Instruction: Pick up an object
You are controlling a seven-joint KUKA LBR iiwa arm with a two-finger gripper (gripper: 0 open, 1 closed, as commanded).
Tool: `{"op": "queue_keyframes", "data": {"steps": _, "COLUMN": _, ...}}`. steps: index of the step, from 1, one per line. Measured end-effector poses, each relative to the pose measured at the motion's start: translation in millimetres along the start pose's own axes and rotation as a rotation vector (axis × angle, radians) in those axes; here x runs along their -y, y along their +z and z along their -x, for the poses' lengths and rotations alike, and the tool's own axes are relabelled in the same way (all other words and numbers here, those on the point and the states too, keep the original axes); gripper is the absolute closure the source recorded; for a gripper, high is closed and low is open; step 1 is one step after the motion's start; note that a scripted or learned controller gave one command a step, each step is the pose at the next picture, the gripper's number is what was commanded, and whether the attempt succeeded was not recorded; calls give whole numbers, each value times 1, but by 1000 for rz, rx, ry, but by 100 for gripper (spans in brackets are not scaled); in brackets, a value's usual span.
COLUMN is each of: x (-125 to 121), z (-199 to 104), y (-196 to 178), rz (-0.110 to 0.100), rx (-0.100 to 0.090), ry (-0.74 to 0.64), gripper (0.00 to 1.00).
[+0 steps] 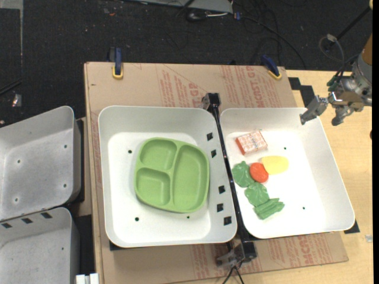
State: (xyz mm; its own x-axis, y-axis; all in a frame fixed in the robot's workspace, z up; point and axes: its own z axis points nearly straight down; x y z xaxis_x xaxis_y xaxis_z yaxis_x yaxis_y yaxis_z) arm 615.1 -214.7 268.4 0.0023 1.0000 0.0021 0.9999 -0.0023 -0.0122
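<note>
The right bin (320, 158) holds a cluster of toy food left of its middle. A pink wafer-like block (251, 142) lies at the top, a yellow lemon-shaped piece (275, 164) below it, a red tomato-like ball (259, 172) touching it, and green leafy pieces (241, 173) with a green pod piece (265, 205) further down. My gripper (324, 111) hangs open above the bin's upper right corner, fingers spread, nothing between them, well apart from the food.
The left bin (118, 218) bears a green three-compartment plate (173, 174). A black divider (222, 164) runs between the bins. Grey metal trays (35, 158) lie at the far left. Cardboard (177, 81) underlies the bins.
</note>
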Motion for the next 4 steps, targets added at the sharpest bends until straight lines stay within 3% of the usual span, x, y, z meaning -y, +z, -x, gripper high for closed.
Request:
{"op": "queue_keyframes", "data": {"steps": 1, "x": -2, "z": -1, "y": -8, "rz": 13, "rx": 3, "ry": -3, "gripper": 0}}
{"op": "queue_keyframes", "data": {"steps": 2, "x": -4, "z": -6, "y": 55, "rz": 6, "rx": 1, "ry": -3, "gripper": 0}}
{"op": "queue_keyframes", "data": {"steps": 4, "x": 16, "z": -10, "y": 161, "rz": 8, "rx": 1, "ry": -1, "gripper": 0}}
